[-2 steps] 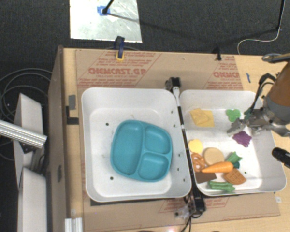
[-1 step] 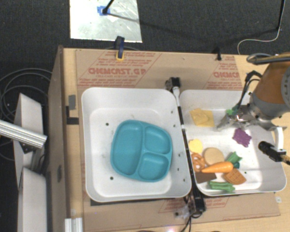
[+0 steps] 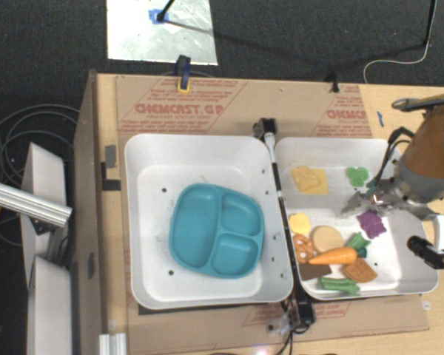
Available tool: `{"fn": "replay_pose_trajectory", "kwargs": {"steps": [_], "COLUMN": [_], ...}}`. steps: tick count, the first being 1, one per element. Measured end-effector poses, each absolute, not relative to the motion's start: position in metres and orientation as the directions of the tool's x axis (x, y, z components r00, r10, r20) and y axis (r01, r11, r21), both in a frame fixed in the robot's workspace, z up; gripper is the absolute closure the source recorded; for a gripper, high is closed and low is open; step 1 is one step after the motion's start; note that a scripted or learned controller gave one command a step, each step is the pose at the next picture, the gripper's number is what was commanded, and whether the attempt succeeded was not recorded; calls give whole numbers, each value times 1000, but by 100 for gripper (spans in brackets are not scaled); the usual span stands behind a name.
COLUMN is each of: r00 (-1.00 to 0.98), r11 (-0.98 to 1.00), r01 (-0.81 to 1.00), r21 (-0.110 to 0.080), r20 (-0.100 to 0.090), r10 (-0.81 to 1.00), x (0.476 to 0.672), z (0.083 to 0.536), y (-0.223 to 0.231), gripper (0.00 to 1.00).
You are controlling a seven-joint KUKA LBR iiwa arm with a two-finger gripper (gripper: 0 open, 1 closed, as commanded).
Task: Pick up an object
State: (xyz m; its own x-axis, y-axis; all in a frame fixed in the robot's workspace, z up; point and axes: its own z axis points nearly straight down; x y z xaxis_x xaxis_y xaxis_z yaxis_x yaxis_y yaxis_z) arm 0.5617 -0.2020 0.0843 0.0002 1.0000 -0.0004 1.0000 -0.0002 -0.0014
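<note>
Now | claw [image 3: 368, 200] over right bin [image 3: 333, 152] | beside purple toy [image 3: 371, 223] | opening: cannot tell

The grey arm with its orange band reaches in from the right, wrist bent down and leftward, its pincer [image 3: 364, 200] low at mid-depth, tips pointing left.

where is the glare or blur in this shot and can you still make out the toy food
Camera view: glare washes the shiny sheet on the floor; the gripper is soft and blurry; the orange carrot and purple piece stay readable; lighting on the white bins is even.
</note>
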Motion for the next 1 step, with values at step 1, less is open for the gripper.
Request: {"fn": "replay_pose_trajectory", "kwargs": {"steps": [1], "r00": [0], "r11": [0], "r01": [1000], "r21": [-2], "r20": [1], "r10": [1000], "x": [533], "z": [84], "y": [-184], "gripper": [0]}}
